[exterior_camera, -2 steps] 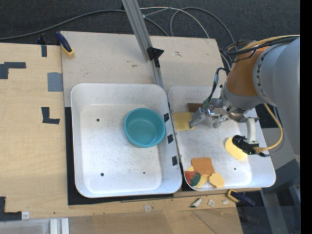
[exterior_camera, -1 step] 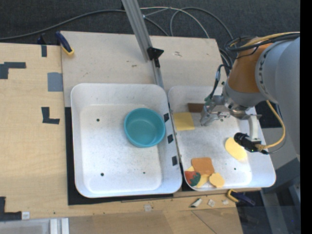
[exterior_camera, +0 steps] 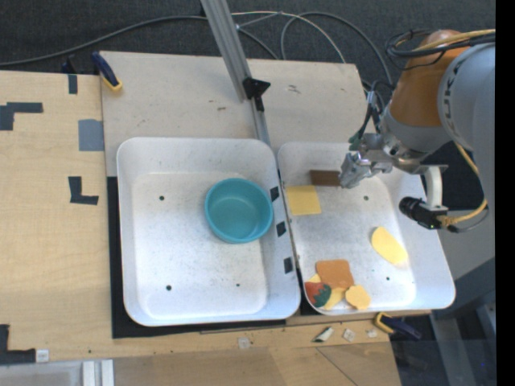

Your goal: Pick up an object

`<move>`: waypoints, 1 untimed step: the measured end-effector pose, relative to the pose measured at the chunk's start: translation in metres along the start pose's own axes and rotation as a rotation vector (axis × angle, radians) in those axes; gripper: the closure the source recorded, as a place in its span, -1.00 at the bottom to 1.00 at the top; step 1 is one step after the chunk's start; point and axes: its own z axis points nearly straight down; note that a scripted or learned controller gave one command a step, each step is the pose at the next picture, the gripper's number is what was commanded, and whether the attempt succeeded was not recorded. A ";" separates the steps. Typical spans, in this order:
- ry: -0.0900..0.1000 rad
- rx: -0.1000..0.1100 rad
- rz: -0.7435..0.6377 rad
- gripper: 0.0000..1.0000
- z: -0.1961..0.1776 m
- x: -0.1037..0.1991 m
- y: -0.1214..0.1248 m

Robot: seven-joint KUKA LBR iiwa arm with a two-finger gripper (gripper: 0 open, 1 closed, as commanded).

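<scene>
My gripper [exterior_camera: 352, 174] hangs over the back of the right bin [exterior_camera: 426, 284], just right of a small brown block [exterior_camera: 323, 178] that lies near the bin's far wall. A flat yellow square [exterior_camera: 304, 200] lies in front of the block, at the bin's left side. A yellow oval piece [exterior_camera: 389, 246] rests toward the right. At the front sit an orange slab [exterior_camera: 334, 273], a small multicoloured piece [exterior_camera: 320, 294] and a small yellow round piece [exterior_camera: 357, 297]. A teal bowl [exterior_camera: 237, 209] stands upright in the left bin [exterior_camera: 149, 256].
A slanted grey metal post [exterior_camera: 233, 47] rises behind the bins, between them. Cables [exterior_camera: 322, 30] loop across the dark floor at the back. A blue and yellow clamp [exterior_camera: 106, 71] sits at the bench's back left corner.
</scene>
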 end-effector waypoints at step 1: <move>0.000 0.002 0.000 1.00 -0.043 -0.001 0.000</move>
